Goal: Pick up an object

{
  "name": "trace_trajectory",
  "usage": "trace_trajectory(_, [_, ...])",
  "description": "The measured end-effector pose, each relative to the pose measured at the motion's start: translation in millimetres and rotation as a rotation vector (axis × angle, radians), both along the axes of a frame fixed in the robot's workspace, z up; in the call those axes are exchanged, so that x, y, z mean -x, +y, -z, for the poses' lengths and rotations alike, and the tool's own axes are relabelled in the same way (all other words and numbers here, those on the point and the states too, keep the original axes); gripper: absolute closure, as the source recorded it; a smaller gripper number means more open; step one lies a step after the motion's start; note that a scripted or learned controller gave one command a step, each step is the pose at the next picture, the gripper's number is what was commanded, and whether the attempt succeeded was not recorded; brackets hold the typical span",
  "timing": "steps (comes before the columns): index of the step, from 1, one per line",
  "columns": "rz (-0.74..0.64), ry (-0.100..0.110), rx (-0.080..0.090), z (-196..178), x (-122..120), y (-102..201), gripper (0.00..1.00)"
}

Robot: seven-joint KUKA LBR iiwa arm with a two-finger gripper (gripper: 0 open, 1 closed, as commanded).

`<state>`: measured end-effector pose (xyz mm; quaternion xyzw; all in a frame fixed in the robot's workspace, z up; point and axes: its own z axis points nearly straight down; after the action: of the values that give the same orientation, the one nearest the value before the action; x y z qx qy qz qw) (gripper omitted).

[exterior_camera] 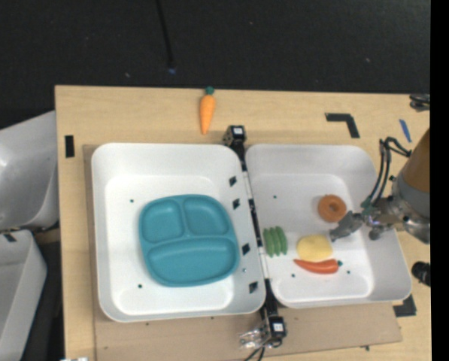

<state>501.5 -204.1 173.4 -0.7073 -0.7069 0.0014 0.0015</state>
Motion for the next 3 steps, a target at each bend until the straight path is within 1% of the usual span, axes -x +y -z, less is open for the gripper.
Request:
trace_trajectory(1, [0.001,-0.001,0.001,44,-2,-5,0.0])
trace_trajectory(2, [0.004,-0.008,0.002,30,-3,-6,1.0])
trace_trajectory(3, [-0.003,-0.009,0.003,-15,-6,-1,1.0])
